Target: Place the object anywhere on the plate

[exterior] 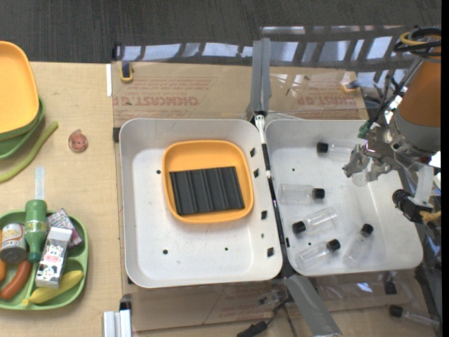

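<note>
An orange plate [205, 152] lies in the left bin [144, 209] with a dark grey ridged slab [207, 190] on it. Several clear vials with black caps lie scattered in the right bin [403, 258], among them one at the back [330, 147], one in the middle [300, 194] and one near the front [314, 255]. My gripper [366, 168] hangs over the right bin's far right part, open, fingers pointing down. A pale, clear shape [360, 177] sits just under it; whether it is a vial is unclear.
On the bench to the left stand a green tray [74, 286] of toy food and stacked orange and green dishes [14, 97]. A metal divider [261, 111] runs between the bins. Cables hang by the arm at the right.
</note>
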Motion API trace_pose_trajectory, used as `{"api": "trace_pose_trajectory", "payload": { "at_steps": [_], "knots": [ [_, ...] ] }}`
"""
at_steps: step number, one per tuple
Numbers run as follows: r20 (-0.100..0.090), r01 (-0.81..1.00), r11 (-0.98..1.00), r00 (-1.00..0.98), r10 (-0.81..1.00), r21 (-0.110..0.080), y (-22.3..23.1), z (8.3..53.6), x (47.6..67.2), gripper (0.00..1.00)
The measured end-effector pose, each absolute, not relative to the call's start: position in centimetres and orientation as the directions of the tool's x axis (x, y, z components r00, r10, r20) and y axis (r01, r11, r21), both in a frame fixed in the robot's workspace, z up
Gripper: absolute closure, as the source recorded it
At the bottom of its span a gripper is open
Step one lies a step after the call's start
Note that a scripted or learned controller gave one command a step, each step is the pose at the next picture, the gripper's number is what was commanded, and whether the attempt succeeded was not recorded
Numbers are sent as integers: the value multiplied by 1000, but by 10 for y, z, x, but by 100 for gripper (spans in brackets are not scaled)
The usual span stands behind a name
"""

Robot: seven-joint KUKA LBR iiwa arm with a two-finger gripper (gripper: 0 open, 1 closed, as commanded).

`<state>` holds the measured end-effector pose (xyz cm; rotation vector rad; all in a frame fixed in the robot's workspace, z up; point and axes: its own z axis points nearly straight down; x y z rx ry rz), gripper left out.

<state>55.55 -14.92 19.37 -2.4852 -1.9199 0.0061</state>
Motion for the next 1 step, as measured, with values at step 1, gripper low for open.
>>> {"api": "trace_pose_trajectory", "payload": {
  "at_steps": [1],
  "knots": [
    [-2,977,-215,215,977,-2,-204,206,595,100]
  ]
}}
